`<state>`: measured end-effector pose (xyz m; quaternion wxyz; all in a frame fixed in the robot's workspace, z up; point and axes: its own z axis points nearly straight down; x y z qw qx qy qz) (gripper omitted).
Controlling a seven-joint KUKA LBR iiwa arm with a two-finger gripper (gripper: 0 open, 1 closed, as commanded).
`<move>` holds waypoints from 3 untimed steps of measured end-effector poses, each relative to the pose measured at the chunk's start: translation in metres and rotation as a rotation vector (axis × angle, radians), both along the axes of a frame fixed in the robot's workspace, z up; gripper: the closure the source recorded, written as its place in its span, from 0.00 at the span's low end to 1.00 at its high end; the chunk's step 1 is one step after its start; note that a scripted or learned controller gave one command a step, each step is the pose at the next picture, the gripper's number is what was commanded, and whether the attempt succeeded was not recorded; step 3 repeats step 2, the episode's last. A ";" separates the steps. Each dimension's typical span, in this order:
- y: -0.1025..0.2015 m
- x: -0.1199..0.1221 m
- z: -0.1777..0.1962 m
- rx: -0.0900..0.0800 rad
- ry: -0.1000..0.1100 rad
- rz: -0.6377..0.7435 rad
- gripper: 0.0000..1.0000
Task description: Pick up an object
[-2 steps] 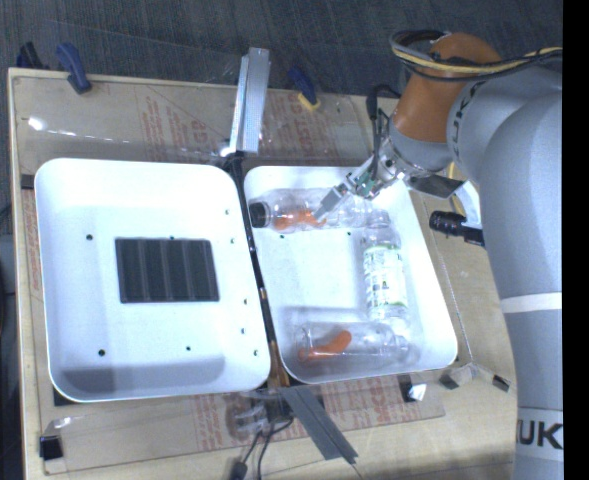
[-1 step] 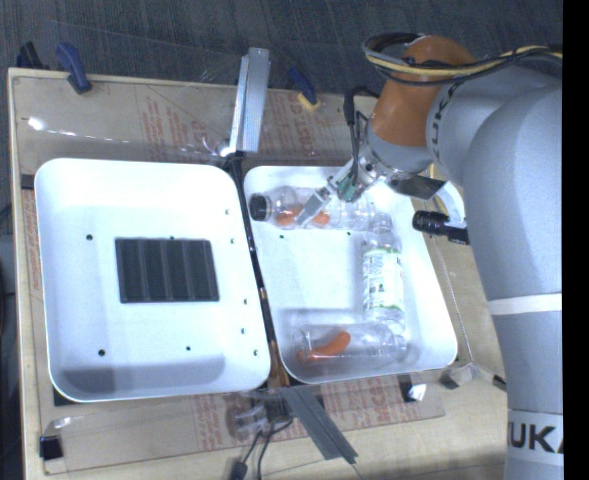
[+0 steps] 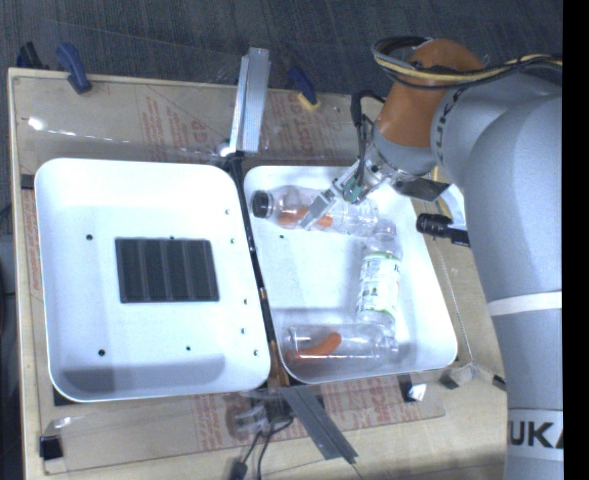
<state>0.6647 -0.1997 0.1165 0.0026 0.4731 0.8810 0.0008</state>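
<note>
Three clear bottles lie in the right bin (image 3: 444, 313): one with a dark cap (image 3: 286, 207) at the far end, one with a label (image 3: 378, 286), one along the near wall (image 3: 336, 342). The gripper (image 3: 336, 198) hangs over the first; I cannot tell its jaws' state.

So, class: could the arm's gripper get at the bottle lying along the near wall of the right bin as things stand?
Probably yes. The bottle lies uncovered, though it sits tight against the right bin's near wall and another bottle touches its right end. The gripper is at the bin's far end.
</note>
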 end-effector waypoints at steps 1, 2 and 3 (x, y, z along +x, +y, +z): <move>0.024 -0.013 0.011 -0.017 0.016 -0.156 0.00; 0.037 -0.015 -0.016 -0.027 0.027 -0.122 0.00; 0.037 -0.015 -0.016 -0.027 0.027 -0.122 0.00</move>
